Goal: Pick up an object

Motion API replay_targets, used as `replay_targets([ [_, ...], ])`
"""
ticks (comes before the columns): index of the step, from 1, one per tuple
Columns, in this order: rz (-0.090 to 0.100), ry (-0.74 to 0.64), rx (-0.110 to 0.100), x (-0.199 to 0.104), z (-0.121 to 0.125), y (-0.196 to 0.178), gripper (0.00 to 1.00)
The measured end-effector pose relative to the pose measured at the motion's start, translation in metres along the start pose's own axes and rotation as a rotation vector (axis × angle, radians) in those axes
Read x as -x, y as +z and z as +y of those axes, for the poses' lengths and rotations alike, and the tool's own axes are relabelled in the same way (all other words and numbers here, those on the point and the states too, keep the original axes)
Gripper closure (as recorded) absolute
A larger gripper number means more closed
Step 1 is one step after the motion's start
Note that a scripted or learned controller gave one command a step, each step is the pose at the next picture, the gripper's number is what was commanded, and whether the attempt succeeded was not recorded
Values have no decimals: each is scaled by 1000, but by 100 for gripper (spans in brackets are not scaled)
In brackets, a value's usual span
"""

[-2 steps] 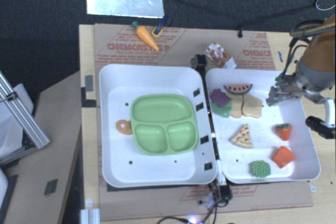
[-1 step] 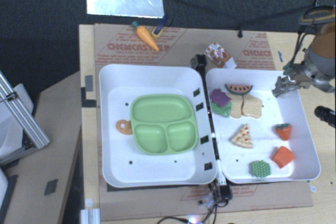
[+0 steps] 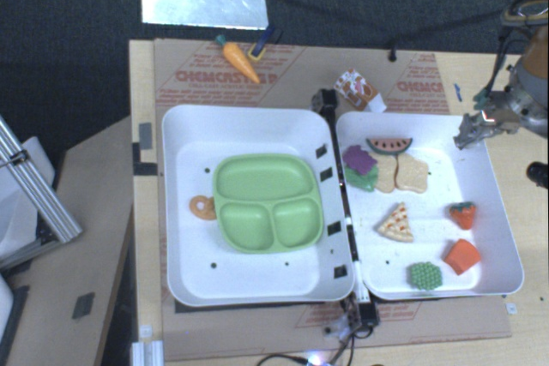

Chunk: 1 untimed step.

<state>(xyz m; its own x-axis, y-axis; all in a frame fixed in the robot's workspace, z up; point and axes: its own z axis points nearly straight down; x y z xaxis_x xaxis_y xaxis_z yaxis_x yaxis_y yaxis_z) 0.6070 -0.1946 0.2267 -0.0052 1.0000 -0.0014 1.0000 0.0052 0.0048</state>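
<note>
Reaching in from the right with the grey arm (image 3: 525, 94), wrist bending down and to the left. Holding the gripper (image 3: 473, 131) over the far right corner of the right bin (image 3: 502, 210), close by its rim. Carrying nothing visible there; not showing clearly enough to tell whether clenched or released.

Leaving the toys lying apart from the gripper on the right bin's floor: watermelon slice (image 3: 389, 144) nearest the far wall, purple piece (image 3: 358, 158) resting against a green leaf (image 3: 364, 178) by the left wall, two bread slices (image 3: 401, 175) lying side by side just beside them. Keeping the pizza slice (image 3: 396, 223) in the middle, strawberry (image 3: 463, 215) and orange block (image 3: 462, 256) along the right side, round green piece (image 3: 425, 275) near the front wall.

Holding a green divided plate (image 3: 268, 201) in the left bin (image 3: 184, 270), with a pretzel (image 3: 202, 207) touching its left edge. Showing a carrot (image 3: 238, 61) and a wrapped packet (image 3: 356, 88) beyond the bins on the cardboard (image 3: 429, 73).
</note>
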Motion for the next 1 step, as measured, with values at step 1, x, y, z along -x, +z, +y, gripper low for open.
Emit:
replay_targets([
  [1, 1, -2, -4, -58, -9, -1, 100],
])
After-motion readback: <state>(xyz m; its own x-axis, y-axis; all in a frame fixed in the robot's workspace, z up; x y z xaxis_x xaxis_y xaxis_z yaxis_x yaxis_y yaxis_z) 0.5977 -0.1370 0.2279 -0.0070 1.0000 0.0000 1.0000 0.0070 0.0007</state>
